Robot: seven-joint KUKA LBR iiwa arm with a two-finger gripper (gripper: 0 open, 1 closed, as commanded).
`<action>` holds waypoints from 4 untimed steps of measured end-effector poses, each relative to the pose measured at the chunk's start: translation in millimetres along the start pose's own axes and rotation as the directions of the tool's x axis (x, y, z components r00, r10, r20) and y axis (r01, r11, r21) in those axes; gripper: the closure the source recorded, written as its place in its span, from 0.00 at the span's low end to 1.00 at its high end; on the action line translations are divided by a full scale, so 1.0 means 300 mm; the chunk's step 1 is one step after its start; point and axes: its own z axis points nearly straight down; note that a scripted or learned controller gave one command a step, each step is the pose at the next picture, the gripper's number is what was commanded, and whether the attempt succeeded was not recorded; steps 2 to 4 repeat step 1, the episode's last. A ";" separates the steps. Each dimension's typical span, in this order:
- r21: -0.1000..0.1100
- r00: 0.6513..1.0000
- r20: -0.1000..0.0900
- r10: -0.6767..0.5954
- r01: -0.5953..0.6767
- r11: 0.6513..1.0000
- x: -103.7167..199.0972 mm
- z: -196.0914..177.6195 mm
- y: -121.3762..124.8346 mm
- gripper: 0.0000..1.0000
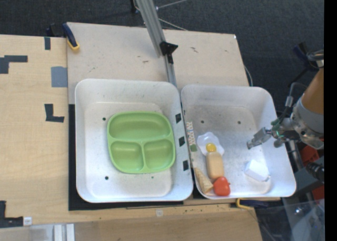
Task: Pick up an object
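Wooden counter (31, 129) bearing two white bins. Left bin (84, 145) holds a green divided plate (141, 141). In the right bin (263, 103), near its front wall: a red tomato-like toy (221, 186), a tan bottle with a yellow cap (214, 162) and a white crumpled object (258, 170). Gripper (259, 138) above that bin's right side, nothing visibly held; finger spacing cannot be told
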 end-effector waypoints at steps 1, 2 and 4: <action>-0.001 1.000 0.000 0.000 0.000 1.000 0.001 0.000 0.000 0.00; -0.001 1.000 0.000 0.000 0.000 1.000 0.001 0.000 0.000 0.00; -0.001 1.000 0.000 0.000 0.000 1.000 0.001 0.000 0.000 0.00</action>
